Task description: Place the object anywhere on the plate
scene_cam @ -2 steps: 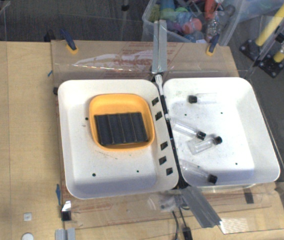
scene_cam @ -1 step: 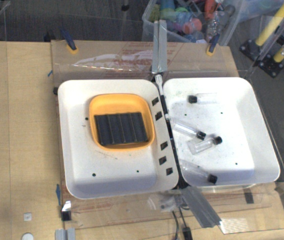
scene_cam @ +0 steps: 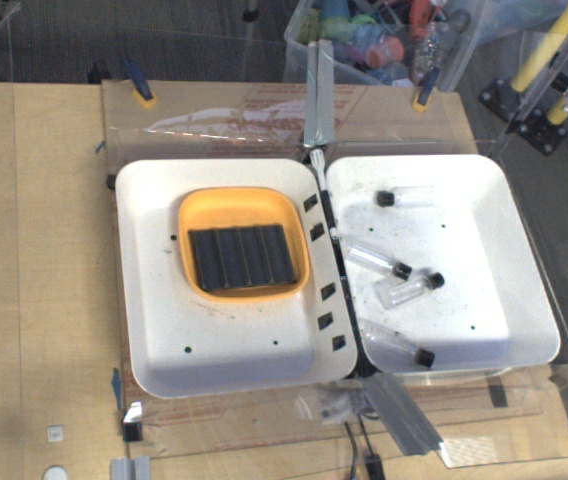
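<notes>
An orange plate (scene_cam: pixel 199 208) lies in the left white bin (scene_cam: pixel 149 328), and a dark ribbed rectangular object (scene_cam: pixel 241 257) rests flat on it, slightly toward the plate's front. In the right white bin (scene_cam: pixel 509 308) lie several clear vials with black caps: one at the back (scene_cam: pixel 399 198), two near the middle (scene_cam: pixel 379 262) (scene_cam: pixel 411 287), and one at the front edge (scene_cam: pixel 399 347).
A grey divider strip (scene_cam: pixel 326 258) with black tabs runs between the bins. A clear tub of colourful toys (scene_cam: pixel 389 13) stands behind the bench. Yellow and black equipment (scene_cam: pixel 549 58) sits at the back right. Blue clamps (scene_cam: pixel 141 90) hold the backing sheet.
</notes>
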### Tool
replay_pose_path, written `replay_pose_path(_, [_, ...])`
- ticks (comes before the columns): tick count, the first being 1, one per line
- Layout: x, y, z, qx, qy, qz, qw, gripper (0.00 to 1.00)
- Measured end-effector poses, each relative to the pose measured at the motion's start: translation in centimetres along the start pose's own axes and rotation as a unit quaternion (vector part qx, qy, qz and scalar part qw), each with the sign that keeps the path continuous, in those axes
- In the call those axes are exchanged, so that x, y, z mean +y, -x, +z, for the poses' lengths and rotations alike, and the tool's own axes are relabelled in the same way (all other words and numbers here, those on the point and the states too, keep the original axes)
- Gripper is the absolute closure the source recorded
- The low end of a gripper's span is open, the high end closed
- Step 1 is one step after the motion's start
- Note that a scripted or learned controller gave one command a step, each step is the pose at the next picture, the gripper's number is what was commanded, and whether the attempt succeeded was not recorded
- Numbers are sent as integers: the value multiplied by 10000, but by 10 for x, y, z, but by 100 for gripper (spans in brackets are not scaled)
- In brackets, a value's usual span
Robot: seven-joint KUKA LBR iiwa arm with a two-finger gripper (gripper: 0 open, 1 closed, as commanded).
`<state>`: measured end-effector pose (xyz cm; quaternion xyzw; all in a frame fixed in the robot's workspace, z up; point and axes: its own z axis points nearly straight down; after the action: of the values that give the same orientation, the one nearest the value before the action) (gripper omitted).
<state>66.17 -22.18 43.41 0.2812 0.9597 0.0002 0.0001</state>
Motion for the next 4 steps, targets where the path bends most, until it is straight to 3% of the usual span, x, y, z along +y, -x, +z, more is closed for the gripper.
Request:
replay_pose_path(1, [-3,0,0,2,7,232,9997,100])
replay_pose_path(2, [0,0,0,-10,1,-125,9999,100])
replay_pose_path(3, [-2,-2,-1,-4,9,-1773,9842,100])
replay_pose_path(4, [2,1,0,-26,8,-2248,9744,100])
